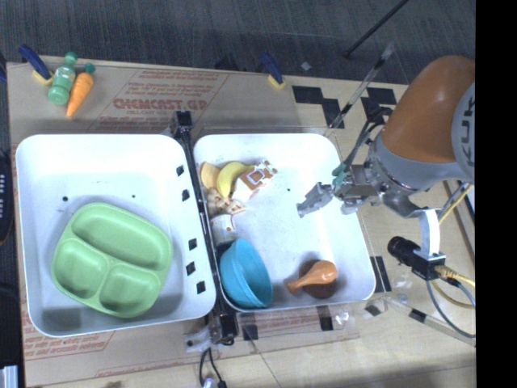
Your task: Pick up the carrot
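The gripper (313,200) hung over the right bin (343,241), near its right wall, and whether its jaws were apart or together could not be told; nothing showed between them. Under and around it the bin held a banana (229,176), a small printed box (257,176), a blue bowl (244,273) tipped against the left wall and a brown drumstick (313,276) near the front. The left bin (32,176) held a green divided plate (111,257). The carrot (79,91) lay outside both bins, on the cardboard sheet (153,99) at the bench's far left corner, just beside a green bottle (61,83). Dark carpet (202,14) lay beyond the bench.
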Robot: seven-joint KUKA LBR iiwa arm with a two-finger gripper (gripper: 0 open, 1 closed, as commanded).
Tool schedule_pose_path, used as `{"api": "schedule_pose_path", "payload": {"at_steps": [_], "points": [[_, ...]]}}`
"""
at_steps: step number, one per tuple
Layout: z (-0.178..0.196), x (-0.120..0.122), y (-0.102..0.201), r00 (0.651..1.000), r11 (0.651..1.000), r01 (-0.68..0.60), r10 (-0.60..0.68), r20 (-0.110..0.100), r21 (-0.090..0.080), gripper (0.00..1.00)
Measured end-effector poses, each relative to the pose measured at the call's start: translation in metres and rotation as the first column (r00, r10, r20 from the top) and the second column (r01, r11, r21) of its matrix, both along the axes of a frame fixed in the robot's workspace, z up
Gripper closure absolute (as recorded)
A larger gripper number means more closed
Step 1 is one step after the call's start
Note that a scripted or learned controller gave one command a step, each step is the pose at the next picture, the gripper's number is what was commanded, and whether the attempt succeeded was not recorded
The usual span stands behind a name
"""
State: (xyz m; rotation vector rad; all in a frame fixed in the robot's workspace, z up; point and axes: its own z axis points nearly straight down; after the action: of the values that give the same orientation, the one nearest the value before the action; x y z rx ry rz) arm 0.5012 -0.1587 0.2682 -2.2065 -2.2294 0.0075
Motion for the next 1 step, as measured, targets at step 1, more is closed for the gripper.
{"api": "schedule_pose_path", "payload": {"at_steps": [1], "points": [[-0.0758,-0.0118,-0.0535,0.999,0.999,0.040,-0.040,-0.007,-0.001,0.00]]}}
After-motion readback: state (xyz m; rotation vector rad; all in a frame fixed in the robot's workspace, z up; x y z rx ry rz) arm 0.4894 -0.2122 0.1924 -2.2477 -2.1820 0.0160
